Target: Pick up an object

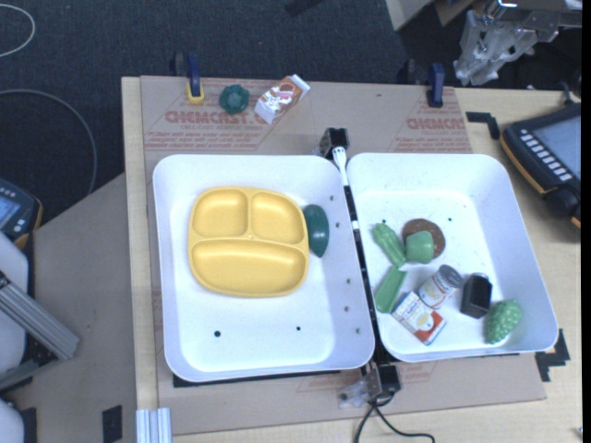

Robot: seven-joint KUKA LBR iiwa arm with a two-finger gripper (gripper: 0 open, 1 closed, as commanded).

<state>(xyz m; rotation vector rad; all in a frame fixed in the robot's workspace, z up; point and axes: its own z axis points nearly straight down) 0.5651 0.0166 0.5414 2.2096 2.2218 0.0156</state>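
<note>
Two white bins side by side: left bin point(175, 275) with a yellow divided plate point(247, 243) and a dark green piece point(316, 229) touching its right edge. Right bin point(480, 178) with a small jar point(439, 284), black block point(476, 295) and bumpy green toy point(503, 321) clustered near. Far right, beyond the bins, the gripper point(489, 49); open or closed, cannot tell.

Left bin point(175, 275): yellow divided tray point(247, 242) and dark green piece point(316, 229) occupy the centre; near floor open. Right bin point(517, 238): objects crowd the near half, from green pods point(389, 266) to green cluster point(502, 321); far floor open.
</note>
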